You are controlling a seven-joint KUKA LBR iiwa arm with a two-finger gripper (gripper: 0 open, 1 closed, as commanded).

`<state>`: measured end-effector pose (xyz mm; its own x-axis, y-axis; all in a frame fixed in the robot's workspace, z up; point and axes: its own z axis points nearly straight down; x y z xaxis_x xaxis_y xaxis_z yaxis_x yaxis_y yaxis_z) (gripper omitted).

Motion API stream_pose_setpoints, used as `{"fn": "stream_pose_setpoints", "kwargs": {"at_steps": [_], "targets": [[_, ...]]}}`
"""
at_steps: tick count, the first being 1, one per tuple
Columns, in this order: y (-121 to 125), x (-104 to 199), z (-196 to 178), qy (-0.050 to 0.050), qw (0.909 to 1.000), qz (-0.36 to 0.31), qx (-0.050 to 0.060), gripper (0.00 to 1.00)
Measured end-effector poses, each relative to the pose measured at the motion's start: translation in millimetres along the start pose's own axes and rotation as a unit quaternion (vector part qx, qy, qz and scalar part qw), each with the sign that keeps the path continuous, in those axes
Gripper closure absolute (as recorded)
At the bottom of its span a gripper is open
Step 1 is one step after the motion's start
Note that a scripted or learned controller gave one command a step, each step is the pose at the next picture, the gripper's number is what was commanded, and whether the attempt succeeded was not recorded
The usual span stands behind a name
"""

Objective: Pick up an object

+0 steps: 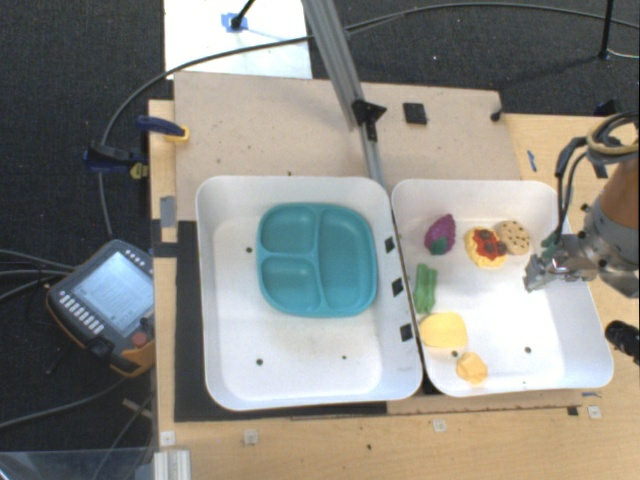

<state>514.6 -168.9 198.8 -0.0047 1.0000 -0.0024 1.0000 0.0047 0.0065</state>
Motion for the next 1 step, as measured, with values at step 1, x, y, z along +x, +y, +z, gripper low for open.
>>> {"fn": "stream_pose_setpoints", "kwargs": {"at_steps": [1], "targets": [[-7.4,2.0,-57.0,0.0,1.0,0.0,0.0,1.0]]}}
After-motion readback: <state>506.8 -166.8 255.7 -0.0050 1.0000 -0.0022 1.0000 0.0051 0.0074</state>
